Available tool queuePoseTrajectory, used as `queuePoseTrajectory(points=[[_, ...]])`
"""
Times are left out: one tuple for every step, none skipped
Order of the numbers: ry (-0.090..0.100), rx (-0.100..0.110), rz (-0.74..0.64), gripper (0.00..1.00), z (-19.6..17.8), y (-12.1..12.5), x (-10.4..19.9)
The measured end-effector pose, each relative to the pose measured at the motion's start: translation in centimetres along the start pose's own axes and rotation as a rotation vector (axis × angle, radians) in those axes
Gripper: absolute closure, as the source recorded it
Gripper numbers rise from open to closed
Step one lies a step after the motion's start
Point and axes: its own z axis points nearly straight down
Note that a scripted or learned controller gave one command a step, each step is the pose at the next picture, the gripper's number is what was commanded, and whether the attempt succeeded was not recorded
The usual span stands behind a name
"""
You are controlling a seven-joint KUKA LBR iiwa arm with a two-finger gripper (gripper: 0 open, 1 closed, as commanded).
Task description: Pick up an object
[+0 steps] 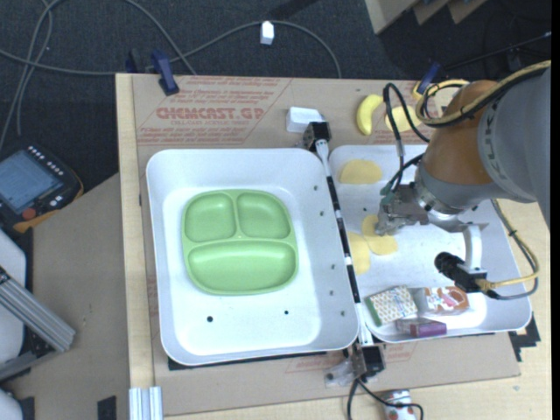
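Tool low in right bin, over flat yellow pieces; can't tell its state. Risk: thin pieces lie flush, grip may slip off. Green tray sits in left bin.

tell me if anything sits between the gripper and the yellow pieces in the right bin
Nothing visible does. The gripper is low in the right bin, right at the yellow pieces; the packets lie nearer the front edge, off to the side.
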Motion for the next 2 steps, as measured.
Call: queuePoseTrajectory(points=[[0.0, 0.0, 0.0, 0.0, 0.01, -0.01, 0.01], [-0.001, -0.003, -0.002, 0.0, 0.86, -0.82, -0.34]])
